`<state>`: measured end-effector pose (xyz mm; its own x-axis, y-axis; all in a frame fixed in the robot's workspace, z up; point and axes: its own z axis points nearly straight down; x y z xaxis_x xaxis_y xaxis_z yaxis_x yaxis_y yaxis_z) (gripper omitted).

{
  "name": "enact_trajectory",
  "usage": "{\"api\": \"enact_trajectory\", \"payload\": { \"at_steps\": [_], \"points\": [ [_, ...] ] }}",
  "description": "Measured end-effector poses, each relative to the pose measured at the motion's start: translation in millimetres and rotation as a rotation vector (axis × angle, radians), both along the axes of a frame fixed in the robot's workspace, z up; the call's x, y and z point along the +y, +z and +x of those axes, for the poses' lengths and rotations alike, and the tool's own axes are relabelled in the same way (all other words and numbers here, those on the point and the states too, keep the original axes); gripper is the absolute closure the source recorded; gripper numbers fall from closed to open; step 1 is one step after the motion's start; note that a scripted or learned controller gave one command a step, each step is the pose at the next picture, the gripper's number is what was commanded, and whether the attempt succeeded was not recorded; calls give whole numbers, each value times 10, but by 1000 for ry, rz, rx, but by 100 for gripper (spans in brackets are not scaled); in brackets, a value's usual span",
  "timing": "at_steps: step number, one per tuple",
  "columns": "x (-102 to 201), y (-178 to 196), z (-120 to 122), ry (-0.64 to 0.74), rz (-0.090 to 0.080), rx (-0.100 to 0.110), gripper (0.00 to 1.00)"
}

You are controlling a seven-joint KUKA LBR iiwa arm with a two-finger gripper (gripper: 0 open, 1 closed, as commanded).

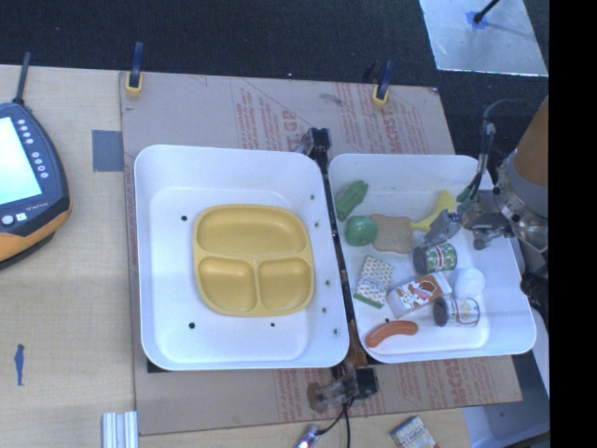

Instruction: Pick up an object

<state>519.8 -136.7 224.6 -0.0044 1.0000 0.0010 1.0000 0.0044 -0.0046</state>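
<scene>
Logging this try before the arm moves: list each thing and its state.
Gripper: low at right bin's far right, grasp unclear.
Yellow tray: flat in left bin, upright.
Can: tipped, by the gripper.
Sausage: lying at right bin's near edge.
Carton: on its side.

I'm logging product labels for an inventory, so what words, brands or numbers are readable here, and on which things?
Nothing can be read.
Cardboard sheet: red print, too faint and blurred to read.
Small carton: label too small to read.
Two cans: labels blurred.
Checked packet: pattern, no readable text.
Handheld controller: screen and buttons show no legible signs.
</scene>
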Motion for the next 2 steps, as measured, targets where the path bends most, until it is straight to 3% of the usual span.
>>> {"api": "enact_trajectory", "payload": {
  "at_steps": [1, 2],
  "points": [
    [-423, -1315, 405, -1, -2, -5, 0],
    [67, -1330, 321, 3, -1, 1, 0]
  ]
}}
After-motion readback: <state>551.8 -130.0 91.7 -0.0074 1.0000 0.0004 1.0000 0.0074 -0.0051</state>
